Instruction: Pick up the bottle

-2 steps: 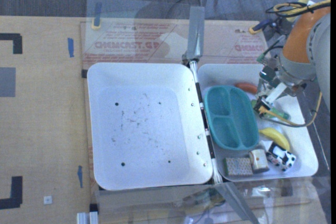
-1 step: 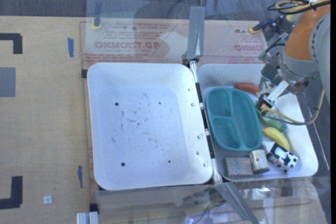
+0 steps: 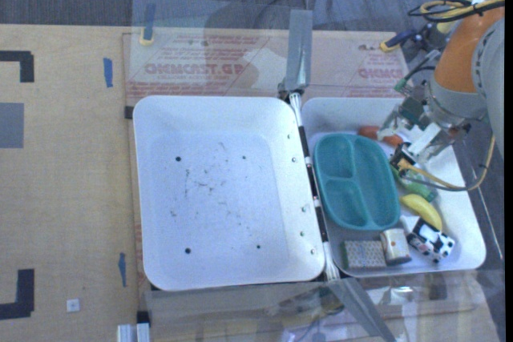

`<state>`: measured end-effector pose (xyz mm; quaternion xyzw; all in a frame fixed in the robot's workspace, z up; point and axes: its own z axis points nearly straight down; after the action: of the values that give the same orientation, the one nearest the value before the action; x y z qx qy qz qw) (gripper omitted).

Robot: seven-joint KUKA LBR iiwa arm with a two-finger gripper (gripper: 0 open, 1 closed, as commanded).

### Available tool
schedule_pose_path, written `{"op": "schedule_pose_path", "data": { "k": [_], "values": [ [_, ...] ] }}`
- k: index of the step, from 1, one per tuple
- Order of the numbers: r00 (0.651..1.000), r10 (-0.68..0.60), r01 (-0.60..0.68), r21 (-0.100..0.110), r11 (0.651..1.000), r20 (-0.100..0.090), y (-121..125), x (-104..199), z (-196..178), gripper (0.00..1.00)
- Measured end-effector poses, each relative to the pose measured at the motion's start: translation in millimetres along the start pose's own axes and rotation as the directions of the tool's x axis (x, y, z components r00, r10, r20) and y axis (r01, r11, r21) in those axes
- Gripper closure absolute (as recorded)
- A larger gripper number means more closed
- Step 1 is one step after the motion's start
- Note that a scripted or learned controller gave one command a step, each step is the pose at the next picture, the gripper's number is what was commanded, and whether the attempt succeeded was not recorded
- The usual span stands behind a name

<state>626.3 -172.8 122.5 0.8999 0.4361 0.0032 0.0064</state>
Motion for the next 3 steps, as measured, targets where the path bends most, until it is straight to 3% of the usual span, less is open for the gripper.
{"op": "schedule_pose_path", "data": {
  "k": [1, 2, 3],
  "values": [
    [0.998, 0.060, -0.060, 0.014, 0.998, 0.001, 4, 54, -32, 0.00],
    [0.990, 0.144, -0.144, 0.016, 0.989, 0.003, -42, 59, 6, 0.00],
    [0.982, 0.191, -0.191, 0.015, 0.981, 0.003, -35, 91, -63, 0.00]
  ]
}}
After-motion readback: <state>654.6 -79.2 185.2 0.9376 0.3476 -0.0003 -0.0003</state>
